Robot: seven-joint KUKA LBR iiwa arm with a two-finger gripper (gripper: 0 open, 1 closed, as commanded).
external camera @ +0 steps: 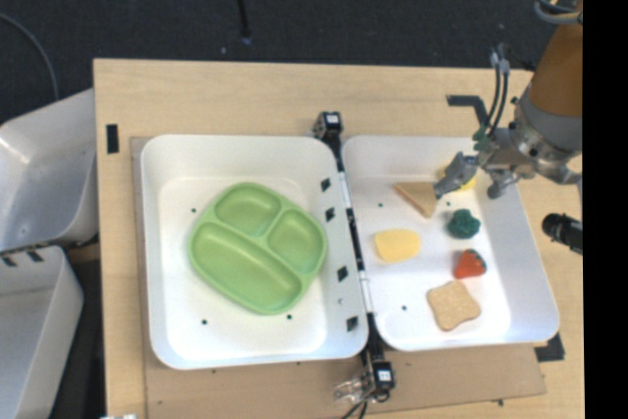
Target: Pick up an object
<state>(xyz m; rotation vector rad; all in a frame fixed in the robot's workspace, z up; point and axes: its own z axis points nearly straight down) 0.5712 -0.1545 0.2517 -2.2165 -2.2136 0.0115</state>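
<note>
Dark carpet is surrounding a pale wooden bench [196, 98] on which two shallow white bins are being kept side by side. All positions are being given relative to the right bin [520, 304], where the food-shaped items are lying. At its upper right corner the gripper [475, 175] is being held by the grey arm [554, 83], whose orange band is being shown above the wrist. The jaws are being seen spread apart, with nothing gripped between them. Just beneath the gripper, at the top of the bin's floor, a tan wedge [416, 197] is lying, with a small yellow piece [467, 182] showing right at the fingertips. Near the bin's middle a yellow slab [396, 245] is resting. Toward its right side a dark green lump [463, 225] is sitting, and a red strawberry-like piece [470, 263] is lying just below that. Near the bin's lower edge a slice of toast [453, 305] is lying flat. Beside the bin, across the shared divider, the left bin [157, 329] is carrying a green divided plate [257, 247].
</note>
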